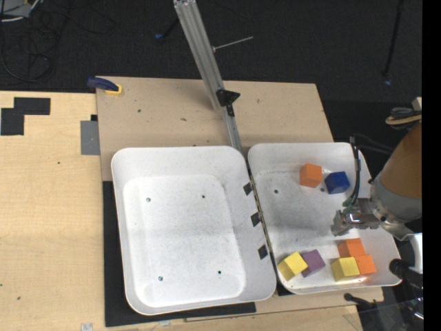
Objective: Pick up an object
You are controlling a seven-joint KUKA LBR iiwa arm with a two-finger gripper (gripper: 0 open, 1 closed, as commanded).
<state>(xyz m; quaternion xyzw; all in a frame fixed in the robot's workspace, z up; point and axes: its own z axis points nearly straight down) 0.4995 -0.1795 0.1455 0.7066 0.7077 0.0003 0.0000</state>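
The right white bin (289, 212) holds several small cubes. An orange cube (311, 175) and a blue cube (337, 182) lie near its far side. Along its near edge sit a yellow cube (293, 264), a purple cube (314, 260), a second yellow cube (345, 268) and two orange cubes (358, 255). My gripper (347, 222) hangs low over the bin's right part, just above the near orange cubes and below the blue cube. I see nothing held in it.
The left white bin (179, 229) lies beside the right one, with black clips (253, 218) along the shared rim. A slanted metal rail (204, 54) rises behind the bins. The arm's body (403, 178) stands over the right bin's right rim.
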